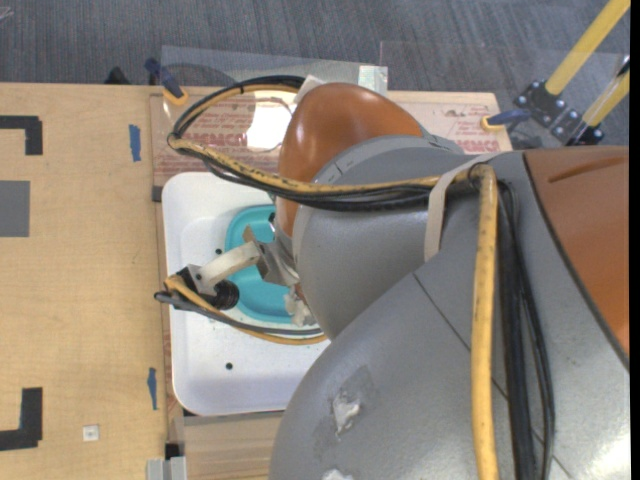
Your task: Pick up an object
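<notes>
While you look from the left, the desk point(80, 268) gives way to a white bin point(200, 368). Low in that bin sits a teal object point(250, 293), partly hidden. Over it hangs the gripper point(262, 260); you cannot tell how its jaws stand. Rightward, the grey arm point(400, 308) covers the rest.
</notes>
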